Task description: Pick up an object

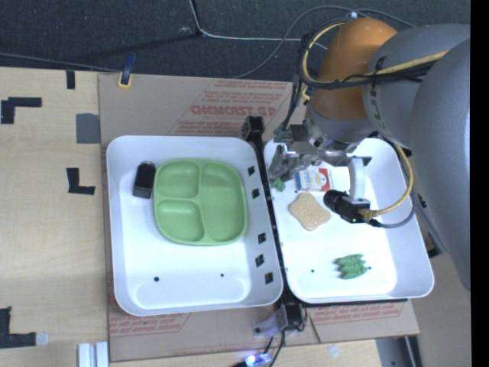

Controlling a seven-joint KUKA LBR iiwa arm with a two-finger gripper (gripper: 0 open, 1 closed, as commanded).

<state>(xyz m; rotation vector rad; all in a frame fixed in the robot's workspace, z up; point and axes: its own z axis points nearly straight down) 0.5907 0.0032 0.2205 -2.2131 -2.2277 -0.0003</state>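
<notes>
Hovering low, gripper (281, 161) sits nr snack packet (312, 179) in right bin (405, 281).

One arm enters from the right of the camera view. Its large grey link (439, 121) occupies the upper right corner and runs down the right side. The orange band (353, 52) sits above the wrist, rounded, facing up toward the camera. Yellow and black cables (397, 197) loop around the band and trail down beside the wrist. The wrist points downward and to the left. The end effector (284, 161) hangs low beneath it, metallic, partly masked by the wrist hardware; its state is not discernible.
</notes>
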